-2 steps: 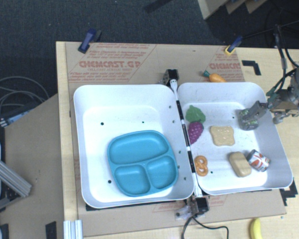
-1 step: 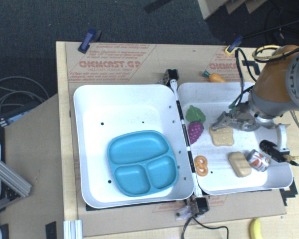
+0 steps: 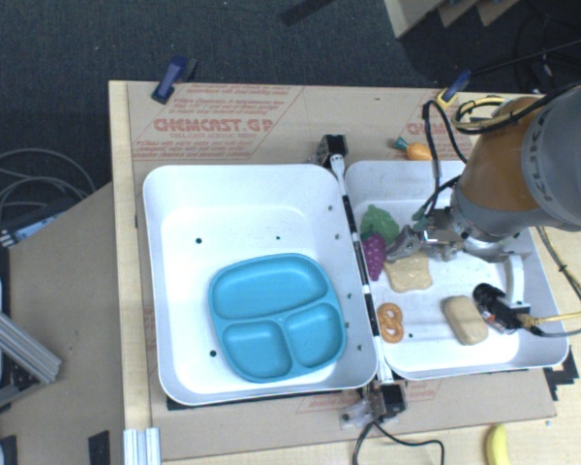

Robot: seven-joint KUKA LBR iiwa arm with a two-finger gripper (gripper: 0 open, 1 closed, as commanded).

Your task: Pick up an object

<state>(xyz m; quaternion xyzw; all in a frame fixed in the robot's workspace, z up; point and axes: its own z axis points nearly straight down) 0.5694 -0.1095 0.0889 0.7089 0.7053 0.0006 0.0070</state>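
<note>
Right at the front, a yellow thing [image 3: 497,444] is cut off by the bottom edge, so it can't really be named. A bit further in, a black clamp [image 3: 387,400] is seen where the two bins meet at their near ends.

In the left bin [image 3: 160,260], a blue divided plate [image 3: 273,315] is laid flat towards the near side, its one long compartment at the back and two smaller ones at the front.

All the pickable stuff is found in the right bin [image 3: 445,352]. Nearest is a small pretzel [image 3: 390,321] by the wall shared with the left bin, and a pale bread roll [image 3: 465,320] is set to its right, well apart from it. Behind those, a tan slice [image 3: 410,275] is lying flat, with purple grapes [image 3: 375,253] just beside its left edge. The gripper [image 3: 413,242] is lowered in right there, above the slice's far edge and close to the grapes; whether it's open or closed can't be made out, and nothing is seen held in it. A green leafy piece [image 3: 379,223] is tucked just behind the grapes.

The arm [image 3: 504,177] is brought in from the right over the bin's far corner.

Past the bins, a second black clamp [image 3: 334,148], a small orange thing [image 3: 418,149] and a blue clip [image 3: 174,77] at the far left edge are seen on the brown board [image 3: 223,114] printed in red.
</note>
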